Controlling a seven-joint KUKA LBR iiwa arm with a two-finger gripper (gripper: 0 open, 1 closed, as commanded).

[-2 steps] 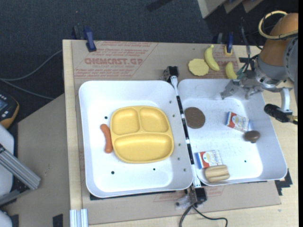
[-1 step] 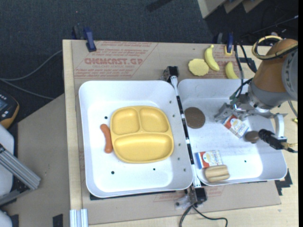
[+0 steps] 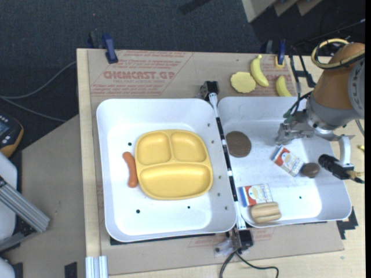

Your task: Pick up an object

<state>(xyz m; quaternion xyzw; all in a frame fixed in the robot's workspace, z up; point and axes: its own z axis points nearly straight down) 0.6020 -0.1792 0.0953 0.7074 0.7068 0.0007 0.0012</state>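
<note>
Tool near right bin's back edge.

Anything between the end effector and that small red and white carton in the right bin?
Nothing visible. The end effector sits just above the small carton in the right bin, with bare bin floor between them. The brown disc lies off to the left.
</note>
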